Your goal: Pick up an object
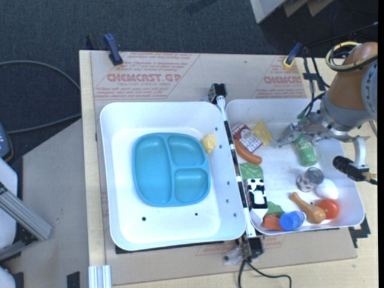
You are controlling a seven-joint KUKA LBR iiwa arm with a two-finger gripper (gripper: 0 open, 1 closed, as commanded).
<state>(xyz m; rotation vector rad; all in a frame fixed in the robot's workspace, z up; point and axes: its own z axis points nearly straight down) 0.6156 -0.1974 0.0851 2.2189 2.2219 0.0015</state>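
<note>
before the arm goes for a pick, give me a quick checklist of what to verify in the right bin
1. Gripper is over the right bin: ok, it sits at the bin's upper part, by the green bottle.
2. Fingers open and ready: cannot tell, the slanted view does not settle it.
3. Nothing already held: cannot tell, the bottle lies right below the gripper, but contact is unclear.
4. Target free of neighbours: ok for the bottle, which has white floor around it; not ok for the blue cap, crowded among other items.
5. Left bin's blue tray out of the way: ok, it lies across the divider.
</note>
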